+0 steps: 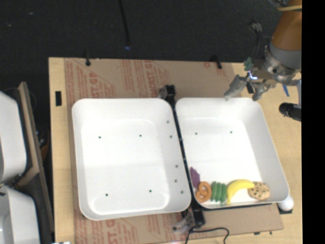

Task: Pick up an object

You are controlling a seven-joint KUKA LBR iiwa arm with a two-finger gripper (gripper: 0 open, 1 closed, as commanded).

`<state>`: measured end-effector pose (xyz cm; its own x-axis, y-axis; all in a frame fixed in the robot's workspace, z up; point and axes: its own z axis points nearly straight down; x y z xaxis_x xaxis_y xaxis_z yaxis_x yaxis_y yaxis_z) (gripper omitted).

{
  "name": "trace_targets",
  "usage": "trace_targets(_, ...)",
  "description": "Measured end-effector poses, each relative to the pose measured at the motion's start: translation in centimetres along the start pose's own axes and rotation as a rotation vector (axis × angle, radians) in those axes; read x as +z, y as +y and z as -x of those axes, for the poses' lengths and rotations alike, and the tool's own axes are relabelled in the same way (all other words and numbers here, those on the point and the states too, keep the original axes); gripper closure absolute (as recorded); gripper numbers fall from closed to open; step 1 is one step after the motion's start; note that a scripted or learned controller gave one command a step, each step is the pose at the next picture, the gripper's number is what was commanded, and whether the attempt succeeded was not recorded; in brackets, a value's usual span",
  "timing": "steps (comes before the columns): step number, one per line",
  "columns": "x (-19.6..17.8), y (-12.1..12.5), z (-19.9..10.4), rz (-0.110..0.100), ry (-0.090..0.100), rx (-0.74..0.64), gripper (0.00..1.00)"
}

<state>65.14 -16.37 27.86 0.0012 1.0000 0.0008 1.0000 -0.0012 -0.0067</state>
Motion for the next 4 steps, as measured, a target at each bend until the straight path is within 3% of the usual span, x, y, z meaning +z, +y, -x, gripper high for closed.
trace_targets(1,-0.5,0.1,0.0,0.008,-0.001,-0.001,0.00)
trace_targets(4,17.0,-1.2,-1.4,0.003,0.000,-0.001,0.00)
